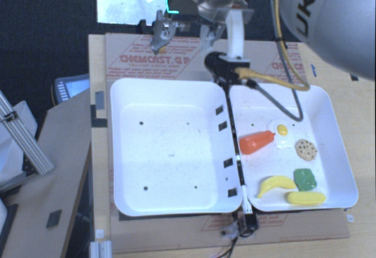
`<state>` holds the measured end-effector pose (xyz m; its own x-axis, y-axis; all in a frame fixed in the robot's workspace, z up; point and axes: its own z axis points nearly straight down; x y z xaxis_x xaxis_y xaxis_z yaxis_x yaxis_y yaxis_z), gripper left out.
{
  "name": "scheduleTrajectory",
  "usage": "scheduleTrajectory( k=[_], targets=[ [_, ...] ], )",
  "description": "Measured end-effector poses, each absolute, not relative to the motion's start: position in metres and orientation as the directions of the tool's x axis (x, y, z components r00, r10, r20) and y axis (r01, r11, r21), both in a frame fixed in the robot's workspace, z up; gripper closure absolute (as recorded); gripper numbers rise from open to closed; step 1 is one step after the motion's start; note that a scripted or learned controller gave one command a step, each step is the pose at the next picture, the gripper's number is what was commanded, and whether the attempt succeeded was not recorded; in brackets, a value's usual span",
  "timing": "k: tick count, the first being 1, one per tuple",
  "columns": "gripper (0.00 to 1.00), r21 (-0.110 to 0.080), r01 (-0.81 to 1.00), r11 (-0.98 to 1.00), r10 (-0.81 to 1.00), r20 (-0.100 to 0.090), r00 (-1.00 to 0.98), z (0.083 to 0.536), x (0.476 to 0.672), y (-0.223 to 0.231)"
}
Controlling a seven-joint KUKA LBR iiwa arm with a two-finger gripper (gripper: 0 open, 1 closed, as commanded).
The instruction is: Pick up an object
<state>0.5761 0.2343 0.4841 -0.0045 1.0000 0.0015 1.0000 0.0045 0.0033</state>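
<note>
A yellow corn (306, 197) and a banana (277, 184) are lying at the near edge of the right bin (338, 133), with a green toy (305, 178) just behind them. Farther back, a cookie (305, 149), a fried egg (282, 132) and a carrot (256, 143) are resting. The gripper (183, 33) is hanging open with nothing in it, beyond the left bin (126, 133), over the cardboard (141, 60).

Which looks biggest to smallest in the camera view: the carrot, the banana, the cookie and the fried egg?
1. Carrot
2. Banana, close to the carrot in length, so that order is unsure
3. Fried egg
4. Cookie, about like the egg, too close to rank firmly
</note>
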Motion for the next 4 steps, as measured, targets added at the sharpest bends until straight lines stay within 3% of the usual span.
scheduleTrajectory(
  k=[1, 2, 3, 4],
  targets=[
    [0.00, 0.012, 1.000, 0.000, 1.000, 0.003, 0.000, 0.533, 0.656, 0.234],
    [1.00, 0.005, 1.000, 0.002, 1.000, 0.001, -0.002, 0.541, 0.653, 0.234],
    [1.00, -0.006, 1.000, 0.004, 1.000, -0.002, -0.004, 0.474, 0.613, 0.234],
    [1.00, 0.003, 1.000, 0.005, 1.000, 0.003, -0.005, 0.490, 0.615, 0.235]
  ],
)
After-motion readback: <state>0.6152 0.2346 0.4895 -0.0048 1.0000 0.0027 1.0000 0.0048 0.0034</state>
